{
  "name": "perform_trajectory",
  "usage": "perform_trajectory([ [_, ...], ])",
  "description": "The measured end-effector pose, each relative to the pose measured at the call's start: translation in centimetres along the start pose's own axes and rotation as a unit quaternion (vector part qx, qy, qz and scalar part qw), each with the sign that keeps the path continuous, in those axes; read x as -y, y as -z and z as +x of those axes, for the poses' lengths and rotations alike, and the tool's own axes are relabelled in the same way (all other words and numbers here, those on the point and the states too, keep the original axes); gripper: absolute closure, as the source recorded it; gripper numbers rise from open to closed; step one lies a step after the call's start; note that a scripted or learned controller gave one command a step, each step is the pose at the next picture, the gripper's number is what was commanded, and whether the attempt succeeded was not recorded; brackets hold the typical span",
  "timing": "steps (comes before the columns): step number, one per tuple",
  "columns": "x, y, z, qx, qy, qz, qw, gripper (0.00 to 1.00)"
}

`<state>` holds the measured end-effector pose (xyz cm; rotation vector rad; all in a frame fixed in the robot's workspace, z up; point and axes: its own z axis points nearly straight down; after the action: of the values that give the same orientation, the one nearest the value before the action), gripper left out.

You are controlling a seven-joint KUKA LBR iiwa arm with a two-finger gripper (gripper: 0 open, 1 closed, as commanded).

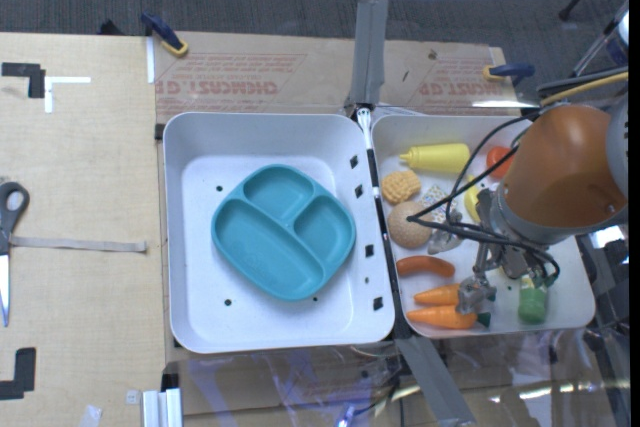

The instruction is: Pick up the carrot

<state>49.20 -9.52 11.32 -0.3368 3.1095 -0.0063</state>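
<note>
Right now our gripper (478,293) hangs low in the right bin (575,315), its tip at the leafy right ends of two carrots (438,296) that lie side by side at the near edge; we cannot tell how far it is open, nor whether it has hold of anything, because the parts at the tip blur together with cables (450,227) crossing above. The nearer carrot (440,318) sits just beside the bin's near wall, the other touching or almost touching it on the far side. A sausage (425,266) lies just beyond them, a green piece (533,303) to the right of the tip, and a bun (408,225), waffle (400,185) and mustard bottle (436,157) farther off. We judge the main risks to be closing on the green tops alone, so a carrot slips free on the lift, or catching both carrots at once, since they lie so close. The near wall may also block a clean approach. Our orange wrist (560,165) hides much of the bin's right half, including part of a red thing (497,158). The left bin (180,215) holds a blue plate (284,232).
</note>
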Motion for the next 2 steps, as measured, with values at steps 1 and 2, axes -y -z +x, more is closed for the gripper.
perform_trajectory([
  [1,0.29,-1.71,-0.22,0.001,-0.235,0.002,0.9720,0.00],
  [2,0.18,-0.75,-0.47,0.002,-0.233,0.001,0.9724,1.00],
])
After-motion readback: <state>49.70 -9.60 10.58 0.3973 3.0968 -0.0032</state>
